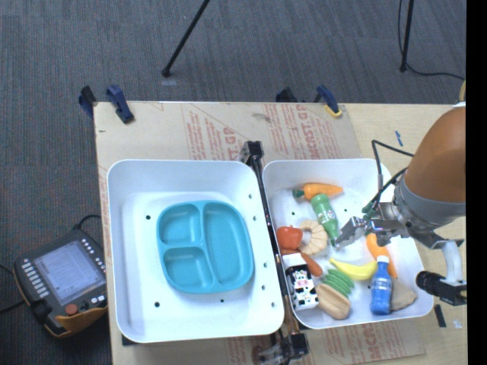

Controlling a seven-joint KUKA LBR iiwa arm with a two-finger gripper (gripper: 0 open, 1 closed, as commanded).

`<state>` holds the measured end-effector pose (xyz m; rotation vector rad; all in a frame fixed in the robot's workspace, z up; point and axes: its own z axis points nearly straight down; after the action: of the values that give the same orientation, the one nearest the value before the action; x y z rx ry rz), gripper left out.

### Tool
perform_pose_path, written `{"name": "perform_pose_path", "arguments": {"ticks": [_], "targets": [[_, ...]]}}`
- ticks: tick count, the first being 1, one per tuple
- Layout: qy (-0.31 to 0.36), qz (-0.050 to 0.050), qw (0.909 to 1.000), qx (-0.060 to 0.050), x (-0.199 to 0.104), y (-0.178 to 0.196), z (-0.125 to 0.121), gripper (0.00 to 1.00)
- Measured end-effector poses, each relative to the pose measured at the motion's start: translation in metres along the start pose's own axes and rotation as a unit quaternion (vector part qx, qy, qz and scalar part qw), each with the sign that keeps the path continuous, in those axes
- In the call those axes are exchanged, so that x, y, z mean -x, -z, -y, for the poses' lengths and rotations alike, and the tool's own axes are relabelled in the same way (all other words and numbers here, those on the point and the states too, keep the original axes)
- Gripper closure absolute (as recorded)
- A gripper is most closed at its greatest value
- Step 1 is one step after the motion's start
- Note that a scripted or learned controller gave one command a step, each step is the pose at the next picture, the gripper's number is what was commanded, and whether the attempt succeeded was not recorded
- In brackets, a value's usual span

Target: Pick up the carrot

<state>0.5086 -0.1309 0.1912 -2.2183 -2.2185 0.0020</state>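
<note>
The carrot [320,191], orange with a green stub at its left end, lies at the back of the right bin [358,167]. It touches the top of a green bottle [326,214]. My gripper [351,232] hangs low over the middle of the right bin, to the right of the green bottle and in front of the carrot, apart from it. The grey wrist and orange band rise behind it at the right. A second orange piece [376,247] lies just under the gripper's right side.
Crowded around the gripper are a red tomato [289,238], a beige pastry [314,236], a banana [353,268], a blue bottle [380,288], a milk carton [303,288] and a bread piece [334,301]. The left bin [129,204] holds a blue divided plate [205,246].
</note>
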Motion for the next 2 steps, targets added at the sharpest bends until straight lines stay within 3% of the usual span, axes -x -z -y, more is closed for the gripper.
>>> {"name": "perform_pose_path", "arguments": {"ticks": [1,2], "targets": [[0.004,0.0,1.0,-0.001,0.036,-0.105,-0.051,0.0],[0.167,-0.004,0.986,0.002,0.074,-0.099,-0.042,0.0]]}}
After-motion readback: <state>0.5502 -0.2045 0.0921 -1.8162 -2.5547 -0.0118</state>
